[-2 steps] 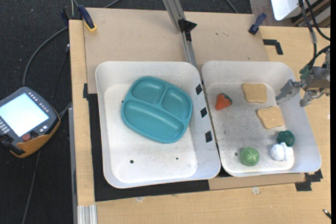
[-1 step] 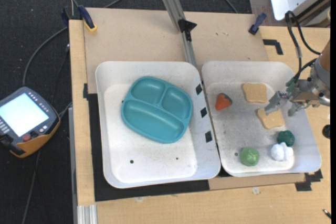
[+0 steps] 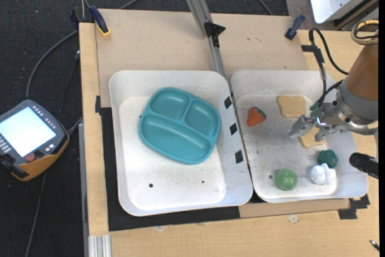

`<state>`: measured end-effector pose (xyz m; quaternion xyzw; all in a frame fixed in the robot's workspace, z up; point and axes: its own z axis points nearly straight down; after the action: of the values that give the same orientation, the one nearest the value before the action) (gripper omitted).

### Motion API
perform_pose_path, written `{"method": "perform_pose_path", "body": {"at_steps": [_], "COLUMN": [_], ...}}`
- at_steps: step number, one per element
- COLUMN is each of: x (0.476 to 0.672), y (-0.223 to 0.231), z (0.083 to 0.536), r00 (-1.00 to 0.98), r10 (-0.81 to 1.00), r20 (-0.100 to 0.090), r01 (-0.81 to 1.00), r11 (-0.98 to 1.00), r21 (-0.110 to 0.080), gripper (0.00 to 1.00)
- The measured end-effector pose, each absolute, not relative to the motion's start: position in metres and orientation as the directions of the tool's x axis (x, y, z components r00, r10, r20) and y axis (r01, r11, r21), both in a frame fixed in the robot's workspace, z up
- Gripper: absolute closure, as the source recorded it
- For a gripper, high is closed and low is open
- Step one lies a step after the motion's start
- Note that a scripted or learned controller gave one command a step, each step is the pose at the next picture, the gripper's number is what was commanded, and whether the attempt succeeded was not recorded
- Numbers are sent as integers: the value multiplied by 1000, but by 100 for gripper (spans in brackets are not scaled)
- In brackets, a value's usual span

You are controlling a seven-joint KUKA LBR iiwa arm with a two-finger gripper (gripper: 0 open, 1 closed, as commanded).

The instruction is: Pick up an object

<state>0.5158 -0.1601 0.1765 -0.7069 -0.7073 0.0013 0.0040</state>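
My pincer (image 3: 308, 124) hangs low over the right bin (image 3: 264, 186), reaching in from the right, and sits just beside a tan block (image 3: 311, 140) that lies under its tip. I cannot tell how my pincer is set; the metal there is a blur. A second tan piece (image 3: 292, 105) lies near, toward the far wall. A red object (image 3: 256, 117) rests to the left, a green ball (image 3: 286, 179) near the front wall, with a white lump (image 3: 322, 174) and a dark green thing (image 3: 328, 158) beside it. The left bin (image 3: 174, 195) holds a teal divided plate (image 3: 179, 124).
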Motion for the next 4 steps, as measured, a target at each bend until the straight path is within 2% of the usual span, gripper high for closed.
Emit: {"method": "perform_pose_path", "body": {"at_steps": [1,2,3,4], "x": [525,526,523,520], "y": [-158,-158,-168,-159], "z": [126,140,196,251], "r00": [0,0,1,-2], "r10": [1000,1000,1000,1000], "r20": [3,1,-3,-2], "r01": [1000,1000,1000,1000], "r11": [0,0,-1,2], "r21": [-7,1,7,8], "gripper": [0,100,100,100]}}
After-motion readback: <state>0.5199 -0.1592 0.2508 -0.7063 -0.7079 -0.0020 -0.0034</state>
